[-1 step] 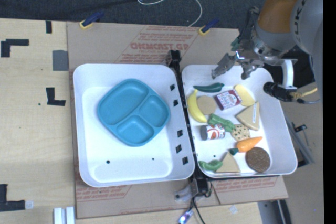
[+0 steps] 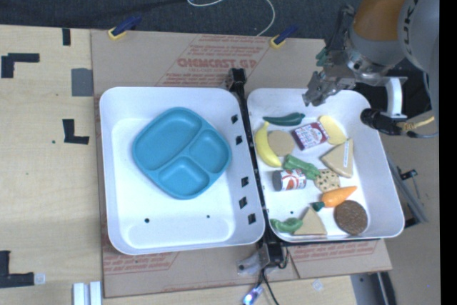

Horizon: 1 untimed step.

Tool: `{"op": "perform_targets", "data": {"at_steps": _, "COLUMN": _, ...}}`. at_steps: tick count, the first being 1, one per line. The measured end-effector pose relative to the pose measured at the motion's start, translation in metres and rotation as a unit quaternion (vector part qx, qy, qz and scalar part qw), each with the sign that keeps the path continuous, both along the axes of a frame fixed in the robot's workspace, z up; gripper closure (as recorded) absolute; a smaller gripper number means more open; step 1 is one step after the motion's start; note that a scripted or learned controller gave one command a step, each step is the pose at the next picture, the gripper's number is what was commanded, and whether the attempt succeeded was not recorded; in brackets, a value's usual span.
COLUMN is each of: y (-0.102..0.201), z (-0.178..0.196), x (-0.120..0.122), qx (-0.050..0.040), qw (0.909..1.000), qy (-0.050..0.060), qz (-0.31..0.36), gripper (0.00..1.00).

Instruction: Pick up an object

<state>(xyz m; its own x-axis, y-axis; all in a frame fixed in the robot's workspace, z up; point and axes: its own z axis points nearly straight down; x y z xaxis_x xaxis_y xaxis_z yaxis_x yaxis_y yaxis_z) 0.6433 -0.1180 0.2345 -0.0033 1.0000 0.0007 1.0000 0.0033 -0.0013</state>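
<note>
My gripper (image 2: 316, 95) hangs over the far edge of the right bin (image 2: 385, 175), above and just behind the food items. Nothing shows between its fingers. Below it in the right bin lie a green chili pepper (image 2: 284, 118), a yellow banana (image 2: 263, 144), a dark red snack packet (image 2: 308, 135), a yellow lemon-like piece (image 2: 332, 128), a cheese wedge (image 2: 338, 158), a small can (image 2: 289, 181), a carrot (image 2: 335, 196), a brown round cookie (image 2: 350, 216) and a sandwich triangle (image 2: 310, 224).
The left bin (image 2: 121, 218) holds a blue divided plate (image 2: 181, 151). A black hinge strip (image 2: 245, 153) runs between the bins. A white cable (image 2: 235, 0) lies on the dark floor behind the cardboard-covered bench.
</note>
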Motion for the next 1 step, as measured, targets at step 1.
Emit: {"op": "perform_targets", "data": {"at_steps": 1, "y": 0.0386, "z": 0.1238, "x": -0.0454, "qx": -0.0001, "qw": 1.0, "qy": -0.005, "qz": 0.001, "gripper": 1.0}}
